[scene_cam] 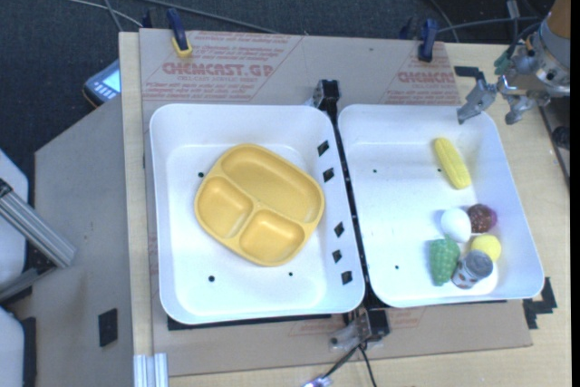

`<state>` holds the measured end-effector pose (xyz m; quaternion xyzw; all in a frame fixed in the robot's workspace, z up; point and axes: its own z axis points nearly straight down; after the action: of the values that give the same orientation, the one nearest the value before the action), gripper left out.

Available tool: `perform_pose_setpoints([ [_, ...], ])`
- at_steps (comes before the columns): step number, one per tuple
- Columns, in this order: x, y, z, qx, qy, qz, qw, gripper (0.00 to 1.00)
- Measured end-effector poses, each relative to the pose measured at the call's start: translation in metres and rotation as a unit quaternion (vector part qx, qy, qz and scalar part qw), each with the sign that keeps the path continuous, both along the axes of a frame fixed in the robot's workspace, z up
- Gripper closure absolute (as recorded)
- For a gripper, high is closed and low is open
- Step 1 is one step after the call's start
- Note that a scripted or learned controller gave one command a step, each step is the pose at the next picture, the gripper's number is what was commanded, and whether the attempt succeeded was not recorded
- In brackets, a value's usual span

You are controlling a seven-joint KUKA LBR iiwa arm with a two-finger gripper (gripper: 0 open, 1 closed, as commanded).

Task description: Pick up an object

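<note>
Bench bins [172, 195]: tray [259, 204], corn [452, 162].

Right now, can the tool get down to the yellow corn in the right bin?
Probably yes. The tool hangs open over the right bin's far corner, and the corn lies alone just below it in the view, with bare bin floor around it. The cluster of small objects sits apart, nearer the front.

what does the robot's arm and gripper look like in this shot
At the view's upper right, the gripper is grey bare metal, with two thin fingers that splay apart at the tips. They hang from a compact grey metal block. Behind it a pale grey rounded wrist section of the arm sits at the frame edge, with an orange-tan patch above it. A thin dark cable runs nearby.
</note>
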<state>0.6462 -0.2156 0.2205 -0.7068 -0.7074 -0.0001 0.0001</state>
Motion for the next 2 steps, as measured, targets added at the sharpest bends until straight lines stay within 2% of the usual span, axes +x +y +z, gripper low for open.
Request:
perform_pose_setpoints([
  [1, 0.007, -0.003, -0.058, 0.0007, 0.003, 0.001, 1.0000, 0.00],
  [2, 0.002, -0.002, -0.120, 0.0019, 0.002, 0.000, 1.0000, 0.00],
])
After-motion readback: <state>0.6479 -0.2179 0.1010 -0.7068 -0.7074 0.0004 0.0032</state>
